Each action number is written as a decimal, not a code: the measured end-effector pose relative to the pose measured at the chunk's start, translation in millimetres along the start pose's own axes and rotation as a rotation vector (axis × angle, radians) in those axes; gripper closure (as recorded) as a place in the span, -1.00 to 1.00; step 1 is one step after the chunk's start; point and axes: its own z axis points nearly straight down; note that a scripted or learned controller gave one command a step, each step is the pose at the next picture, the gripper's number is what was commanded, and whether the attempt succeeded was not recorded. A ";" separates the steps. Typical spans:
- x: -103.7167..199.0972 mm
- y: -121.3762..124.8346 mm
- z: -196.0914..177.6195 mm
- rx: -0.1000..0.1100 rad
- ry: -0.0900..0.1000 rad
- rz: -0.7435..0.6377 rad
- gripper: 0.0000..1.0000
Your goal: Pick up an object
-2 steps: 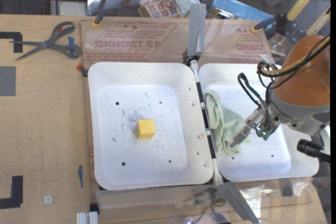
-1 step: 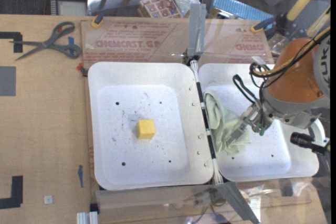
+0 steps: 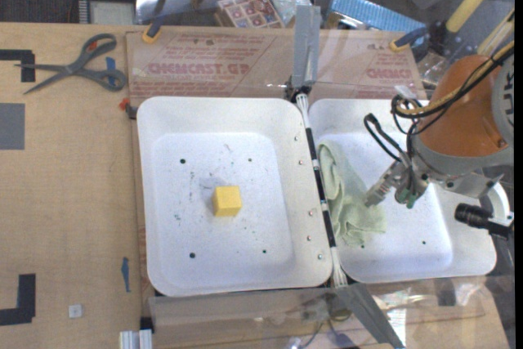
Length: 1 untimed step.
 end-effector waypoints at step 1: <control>-35.4 46.4 -71.6 0.001 -0.001 0.166 1.00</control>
